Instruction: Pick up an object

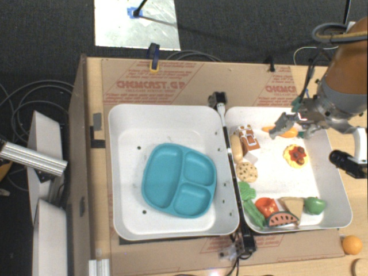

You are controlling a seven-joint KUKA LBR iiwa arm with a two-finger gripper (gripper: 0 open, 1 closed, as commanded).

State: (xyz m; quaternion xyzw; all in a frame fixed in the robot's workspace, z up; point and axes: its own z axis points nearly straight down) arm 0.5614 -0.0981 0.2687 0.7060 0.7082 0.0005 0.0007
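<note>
Camera view: gripper (286,125) hovers over the orange toy (287,133); I cannot tell how its fingers stand. Next, go down and squeeze.

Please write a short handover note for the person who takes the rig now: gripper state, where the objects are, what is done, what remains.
Gripper: over the right bin's upper part, beside an orange piece; grip cannot be judged.
Right bin: pizza toy, cookie, watermelon slice, green piece.
Left bin: blue divided plate.
Done: no pick confirmed.
Left: grasp and lift one object.
</note>
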